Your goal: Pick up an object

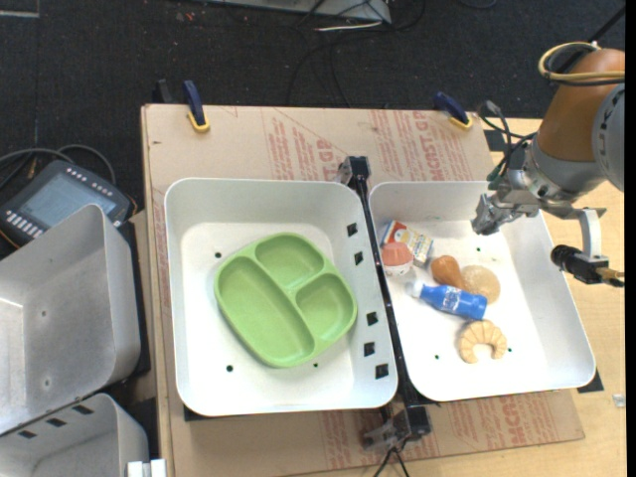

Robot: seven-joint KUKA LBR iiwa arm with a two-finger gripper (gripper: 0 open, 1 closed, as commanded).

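Note:
The right bin (556,296) holds a small cluster of toy food. A blue bottle (452,300) lies on its side in the middle. A croissant (482,341) sits in front of it. A tan round bun (480,282) and a brown egg-shaped piece (446,267) lie just behind the bottle. A red and white piece (397,254) and a small packet (419,247) rest near the bin's left wall. My gripper (487,222) hangs over the bin's far right part, above and to the right of the cluster. Nothing shows between its tips.
The left bin (189,266) holds a green divided plate (286,299). A black divider clamp (356,172) stands between the bins at the back. Grey boxes (60,306) sit off the bench at the left. Cables trail near the arm at the right.

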